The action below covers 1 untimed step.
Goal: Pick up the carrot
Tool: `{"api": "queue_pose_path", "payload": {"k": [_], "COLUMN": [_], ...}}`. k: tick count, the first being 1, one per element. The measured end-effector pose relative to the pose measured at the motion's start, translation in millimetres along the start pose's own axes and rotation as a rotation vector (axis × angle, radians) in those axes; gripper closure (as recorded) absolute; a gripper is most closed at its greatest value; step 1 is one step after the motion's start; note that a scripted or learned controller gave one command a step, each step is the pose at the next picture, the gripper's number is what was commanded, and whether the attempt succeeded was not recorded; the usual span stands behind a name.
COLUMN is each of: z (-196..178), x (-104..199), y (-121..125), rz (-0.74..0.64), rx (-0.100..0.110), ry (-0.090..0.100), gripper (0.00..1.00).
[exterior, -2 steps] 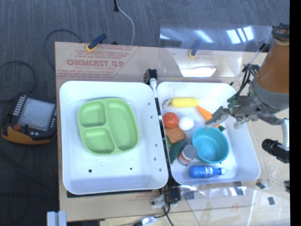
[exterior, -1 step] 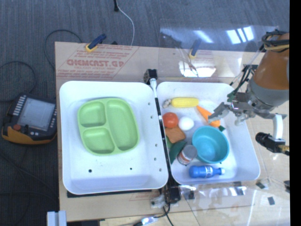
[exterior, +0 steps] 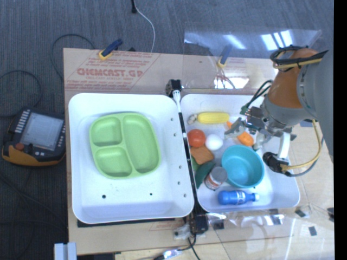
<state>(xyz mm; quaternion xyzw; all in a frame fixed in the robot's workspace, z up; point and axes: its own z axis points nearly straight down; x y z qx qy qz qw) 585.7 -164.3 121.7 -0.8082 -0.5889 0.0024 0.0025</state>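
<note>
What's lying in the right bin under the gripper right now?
An orange piece, probably the carrot, lies in the right bin directly below the gripper, beside the blue bowl. The gripper covers part of it, so contact cannot be judged.

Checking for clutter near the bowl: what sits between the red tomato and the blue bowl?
The white egg, between tomato and bowl, in the camera view.

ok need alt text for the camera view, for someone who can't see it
A grey robot arm reaches from the right, its gripper low over an orange carrot in the right white bin, beside a blue bowl, banana, tomato, white egg and blue bottle. The left bin holds a green divided plate.
</note>
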Motion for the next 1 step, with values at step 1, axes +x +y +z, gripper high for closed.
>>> {"api": "queue_pose_path", "payload": {"k": [1], "z": [-9.6], "x": [0.7], "y": [0.3], "rz": [-0.002], "rx": [0.0], "ry": [-0.001], "gripper": [1.0]}}
